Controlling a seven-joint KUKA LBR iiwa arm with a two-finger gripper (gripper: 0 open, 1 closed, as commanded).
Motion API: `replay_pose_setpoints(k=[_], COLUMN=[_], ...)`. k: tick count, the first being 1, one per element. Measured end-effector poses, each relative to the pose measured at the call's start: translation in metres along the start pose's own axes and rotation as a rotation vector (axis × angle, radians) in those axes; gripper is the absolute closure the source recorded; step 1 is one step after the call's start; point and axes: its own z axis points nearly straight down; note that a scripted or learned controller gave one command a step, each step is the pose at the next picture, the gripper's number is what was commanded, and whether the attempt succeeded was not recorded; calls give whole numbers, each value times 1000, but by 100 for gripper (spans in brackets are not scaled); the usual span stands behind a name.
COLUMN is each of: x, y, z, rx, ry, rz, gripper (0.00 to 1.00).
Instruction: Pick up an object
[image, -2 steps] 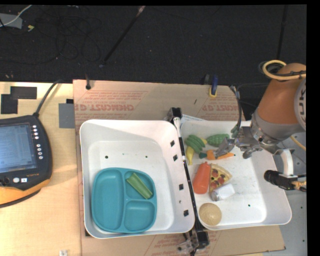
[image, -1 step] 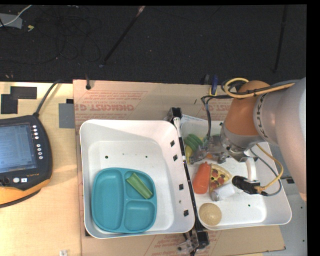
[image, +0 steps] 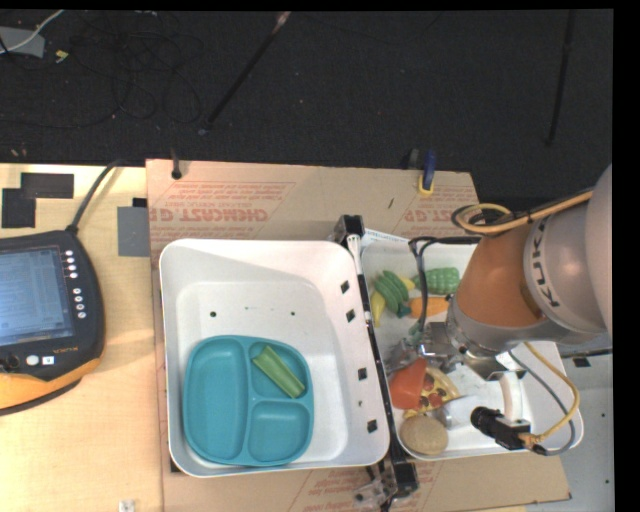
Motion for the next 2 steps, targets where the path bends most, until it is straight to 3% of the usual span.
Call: replay_pose_setpoints(k=[1,2], x=[-3,69], y=[3,24], z=[-11,-106], rx=[-5,-16], ry=[-2,0], rz=[6,-8], gripper=[100,100])
